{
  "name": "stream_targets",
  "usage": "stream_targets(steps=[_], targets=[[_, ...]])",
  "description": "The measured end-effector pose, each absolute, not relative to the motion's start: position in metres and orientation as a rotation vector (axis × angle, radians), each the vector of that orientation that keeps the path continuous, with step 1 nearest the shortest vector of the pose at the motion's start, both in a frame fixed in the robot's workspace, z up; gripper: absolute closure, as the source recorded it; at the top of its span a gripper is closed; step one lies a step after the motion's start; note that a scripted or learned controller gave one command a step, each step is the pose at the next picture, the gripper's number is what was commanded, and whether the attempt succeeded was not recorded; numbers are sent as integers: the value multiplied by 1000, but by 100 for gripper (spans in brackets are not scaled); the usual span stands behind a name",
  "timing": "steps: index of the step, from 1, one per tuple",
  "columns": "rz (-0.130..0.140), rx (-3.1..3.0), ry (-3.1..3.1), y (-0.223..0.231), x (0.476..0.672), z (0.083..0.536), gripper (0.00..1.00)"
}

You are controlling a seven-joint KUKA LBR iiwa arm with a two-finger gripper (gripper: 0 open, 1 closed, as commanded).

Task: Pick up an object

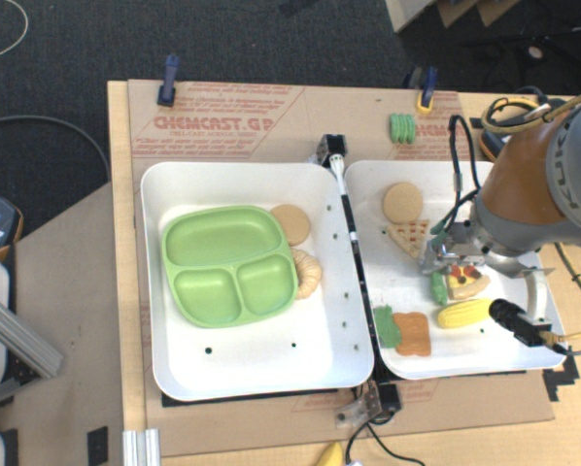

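My gripper [443, 257] hangs low in the right bin [524, 357], near its middle. Directly below it lie a small green toy [438, 288] and a pizza-slice toy [466, 281]. A yellow corn cob [462, 313] lies just in front of those. Touching the gripper's left side is a waffle-patterned wedge [409, 234], and a round tan cookie [403, 202] sits behind that. A green piece [387, 327] and an orange piece [413, 335] rest at the bin's front left. Nothing is visibly held.
The left bin [174, 357] holds a green divided plate [227, 263], a round cookie [292, 223] and a pale curved pastry [310, 273]. A black bar [352, 246] runs between the bins. A green ribbed block [401, 128] lies on the board behind them.
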State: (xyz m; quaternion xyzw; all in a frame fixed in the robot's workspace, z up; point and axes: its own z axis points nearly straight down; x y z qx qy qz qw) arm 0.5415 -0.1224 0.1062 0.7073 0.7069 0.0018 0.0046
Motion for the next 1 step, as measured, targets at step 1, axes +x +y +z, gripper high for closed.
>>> stream_targets(steps=[1], targets=[[-1,2222,2212,-178,524,147,100]])
